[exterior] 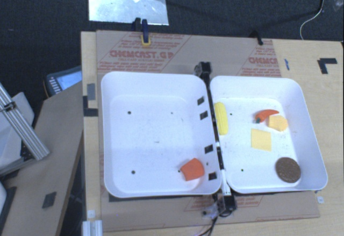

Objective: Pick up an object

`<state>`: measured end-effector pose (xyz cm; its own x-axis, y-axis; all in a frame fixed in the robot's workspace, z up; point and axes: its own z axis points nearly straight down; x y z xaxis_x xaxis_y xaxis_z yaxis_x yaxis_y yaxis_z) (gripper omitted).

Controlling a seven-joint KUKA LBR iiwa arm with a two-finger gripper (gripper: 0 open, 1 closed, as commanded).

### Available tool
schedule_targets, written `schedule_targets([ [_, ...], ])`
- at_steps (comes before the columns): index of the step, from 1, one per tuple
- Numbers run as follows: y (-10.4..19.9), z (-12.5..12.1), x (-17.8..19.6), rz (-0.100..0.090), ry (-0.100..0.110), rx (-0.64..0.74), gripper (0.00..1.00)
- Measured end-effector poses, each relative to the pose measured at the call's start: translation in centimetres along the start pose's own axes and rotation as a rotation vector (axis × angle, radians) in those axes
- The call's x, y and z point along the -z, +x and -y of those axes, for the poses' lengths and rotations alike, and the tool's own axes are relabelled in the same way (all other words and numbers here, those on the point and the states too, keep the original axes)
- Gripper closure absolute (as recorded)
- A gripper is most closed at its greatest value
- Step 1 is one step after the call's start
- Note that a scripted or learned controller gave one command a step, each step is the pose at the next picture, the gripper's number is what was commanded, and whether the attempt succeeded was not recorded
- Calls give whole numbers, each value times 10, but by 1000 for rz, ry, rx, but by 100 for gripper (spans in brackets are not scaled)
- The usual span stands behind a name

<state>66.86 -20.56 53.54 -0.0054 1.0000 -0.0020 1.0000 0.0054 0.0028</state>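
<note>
- No pincer state can be told.
- An orange wedge (192, 169) is seen in the left bin (123, 90), near its lower right corner.
- In the right bin (293, 90) are laid a corn cob (221, 118), a carrot piece (265, 115), a yellow block (278, 122), a yellow slice (261, 140) and a brown disc (288, 169), all apart except the carrot piece and the block, which are just beside each other.

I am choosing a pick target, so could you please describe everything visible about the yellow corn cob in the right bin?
The corn cob is a small yellow, elongated piece, likely a plastic toy. It lies flat on the floor of the right bin, lengthwise along the bin's left wall and next to the divider between the two bins. It looks whole and undamaged. Nothing rests on it, and it lies apart from the other pieces in that bin. Whether it touches the wall cannot be told.
</note>
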Motion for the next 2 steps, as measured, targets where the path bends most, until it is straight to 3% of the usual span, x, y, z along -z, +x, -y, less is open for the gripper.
schedule_targets([
  [2,0,0,0,0,0,0,0],
])
